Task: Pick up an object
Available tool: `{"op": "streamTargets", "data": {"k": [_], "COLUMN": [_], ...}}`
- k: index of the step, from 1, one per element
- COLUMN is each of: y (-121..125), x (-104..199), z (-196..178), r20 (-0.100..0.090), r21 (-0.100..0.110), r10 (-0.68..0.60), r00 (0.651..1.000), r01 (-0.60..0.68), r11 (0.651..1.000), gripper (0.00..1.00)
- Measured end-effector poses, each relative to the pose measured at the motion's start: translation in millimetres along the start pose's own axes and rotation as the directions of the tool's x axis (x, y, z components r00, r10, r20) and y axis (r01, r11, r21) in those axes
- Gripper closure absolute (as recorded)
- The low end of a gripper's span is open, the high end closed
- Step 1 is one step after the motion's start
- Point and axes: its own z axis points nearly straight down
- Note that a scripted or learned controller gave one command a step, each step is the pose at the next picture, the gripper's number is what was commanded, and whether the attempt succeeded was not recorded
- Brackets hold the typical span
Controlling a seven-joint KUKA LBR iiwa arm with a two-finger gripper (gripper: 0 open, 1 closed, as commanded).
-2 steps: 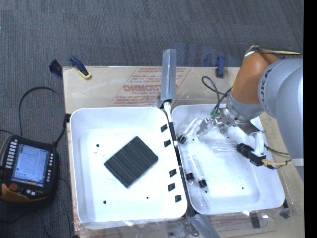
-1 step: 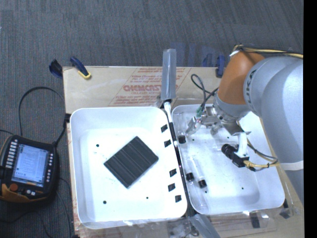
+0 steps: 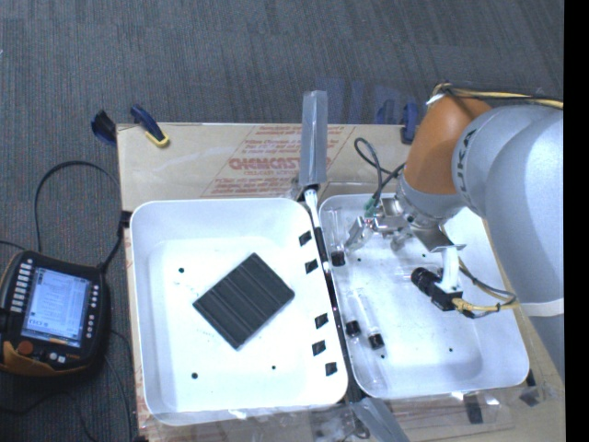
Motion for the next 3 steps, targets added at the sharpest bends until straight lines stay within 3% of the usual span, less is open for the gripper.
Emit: {"op": "streamTargets", "data": {"k": [1, 2, 3], "y": [0.3, 0.1, -3.3], "x": [0.5, -1.5, -124.3], "z": [-9.7, -10.3, -87.3], "r20": [-0.002, 0.002, -0.002], "r21": [0.001, 0.001, -0.003], "r10": [0.000, 0.000, -0.082], "r00": [1.000, 1.000, 0.997], "r01": [0.000, 0.000, 0.082], "r11": [1.000, 1.000, 0.997], "gripper": [1.00, 0.00, 0.00]}}
